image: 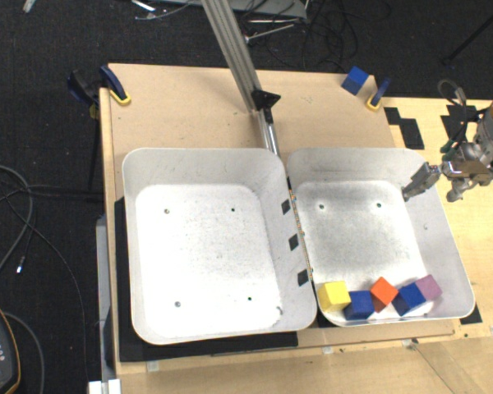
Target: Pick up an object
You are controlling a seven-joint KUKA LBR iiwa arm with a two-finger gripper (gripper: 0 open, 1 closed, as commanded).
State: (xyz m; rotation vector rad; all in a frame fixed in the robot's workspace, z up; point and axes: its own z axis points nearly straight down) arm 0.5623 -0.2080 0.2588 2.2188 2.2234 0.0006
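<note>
Gripper: the gripper (438,185) sits at the right edge of the view, above the upper right rim of the right bin (444,220). Its two fingers are spread apart, one (419,180) pointing down-left over the bin's rim, the other (458,192) further right.
Held: nothing lies between the fingers, and they touch none of the blocks.
Arm: little of it can be seen, just the wrist part at the right edge.
Blocks: five small blocks are bunched along the near wall of the right bin, well apart from the gripper.
Order, left to right: yellow block (334,294), blue block (360,304), orange block (384,292), second blue block (408,298), purple block (428,286).
Contact: each block seems to touch the one next to it; the orange one is tilted.
Left bin: the left bin (148,220) lies just beside the right one, their rims meeting in the middle, with small black tabs along the seam.
Bench: a pale wooden bench top (189,113) bears both bins. A lone blue cube (356,80) rests near its far right corner, beside a clamp with a yellow tip (375,98); a like clamp (113,87) sits at the far left corner.
Pole: a grey metal pole (230,39) slants from the top of the view to the bins' far edge.
Room: dark carpet (41,72) around the bench, with black cables at left.
</note>
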